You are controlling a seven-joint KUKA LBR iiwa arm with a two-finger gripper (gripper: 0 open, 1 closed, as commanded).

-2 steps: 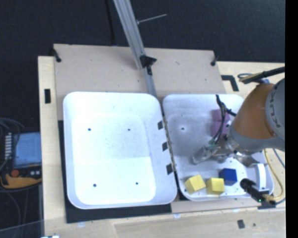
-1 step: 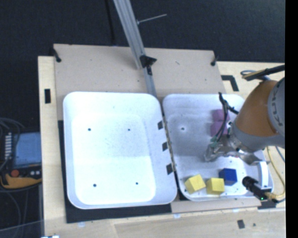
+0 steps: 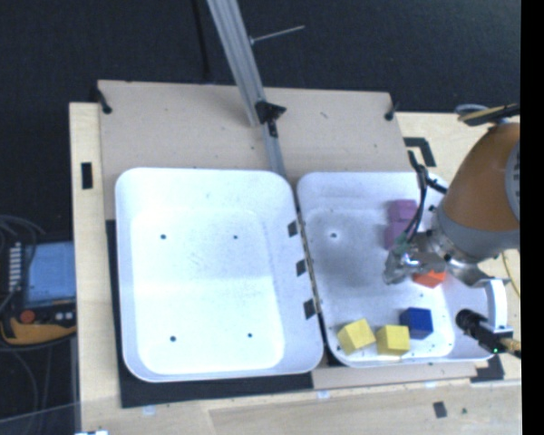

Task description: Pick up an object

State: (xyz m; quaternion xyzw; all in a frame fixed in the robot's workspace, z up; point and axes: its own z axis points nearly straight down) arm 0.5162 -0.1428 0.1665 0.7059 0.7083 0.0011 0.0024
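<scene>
The right bin (image 3: 344, 216) holds a purple block (image 3: 401, 217) near its far right side, a blue cube (image 3: 417, 321) and two yellow blocks (image 3: 356, 335) (image 3: 393, 338) along its near edge. A small red-orange object (image 3: 429, 278) peeks out under the arm's wrist. My gripper (image 3: 400, 266) hangs over the right part of this bin, just below the purple block and left of the red-orange object. Nothing can be seen between its tips.
The left bin (image 3: 208, 270) lies beside the right one. A slanted metal rail (image 3: 240, 53) rises from the back of the bench. A blue device and cables (image 3: 45, 279) sit off the bench at the left.
</scene>
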